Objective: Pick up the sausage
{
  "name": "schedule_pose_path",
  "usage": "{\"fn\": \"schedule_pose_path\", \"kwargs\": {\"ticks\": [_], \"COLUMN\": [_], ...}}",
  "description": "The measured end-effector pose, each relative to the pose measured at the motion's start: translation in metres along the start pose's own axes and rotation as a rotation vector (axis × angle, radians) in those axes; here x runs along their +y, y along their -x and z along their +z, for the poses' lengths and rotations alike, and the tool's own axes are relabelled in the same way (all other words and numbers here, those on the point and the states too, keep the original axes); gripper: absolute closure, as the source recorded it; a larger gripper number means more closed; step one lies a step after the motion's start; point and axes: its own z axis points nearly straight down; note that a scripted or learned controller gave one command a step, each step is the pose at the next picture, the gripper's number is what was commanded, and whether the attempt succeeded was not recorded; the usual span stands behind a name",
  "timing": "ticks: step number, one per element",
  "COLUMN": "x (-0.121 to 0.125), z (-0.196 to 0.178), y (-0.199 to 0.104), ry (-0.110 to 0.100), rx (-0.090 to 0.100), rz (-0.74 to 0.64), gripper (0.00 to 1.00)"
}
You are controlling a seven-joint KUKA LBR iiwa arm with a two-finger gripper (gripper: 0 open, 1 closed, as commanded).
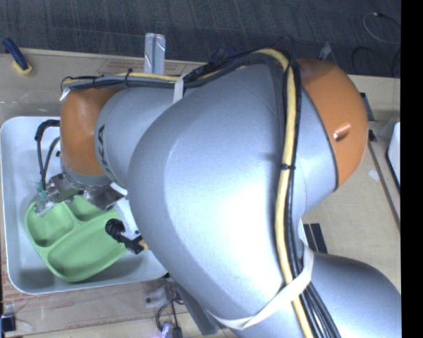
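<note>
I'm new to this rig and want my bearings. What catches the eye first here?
The big grey arm with its orange band fills the middle and right, reaching toward the left. In the white bin at left lies a green divided tray, with the end effector low over its upper end.

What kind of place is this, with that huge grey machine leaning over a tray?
Most likely a robotics lab or test bench. A big grey arm with an orange band and bundled cables reaches down into a shallow white bin on a wooden bench. The bin holds a green divided plate, a practice prop.
</note>
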Motion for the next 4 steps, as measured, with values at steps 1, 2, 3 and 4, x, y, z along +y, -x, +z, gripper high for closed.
{"fn": "schedule_pose_path", "kwargs": {"ticks": [1,2,3,4], "x": [-0.068,-0.008,-0.067,-0.069], "z": [-0.011,0.001,-0.165,-0.26], "y": [-0.021,-0.008,-0.027,-0.022], "ry": [0.017,-0.001,0.002,0.002], "rx": [-0.004,0.0,0.0,0.0], "rz": [0.16,0.113,0.107,0.351], "gripper": [0.0,0.0,0.0,0.0]}}
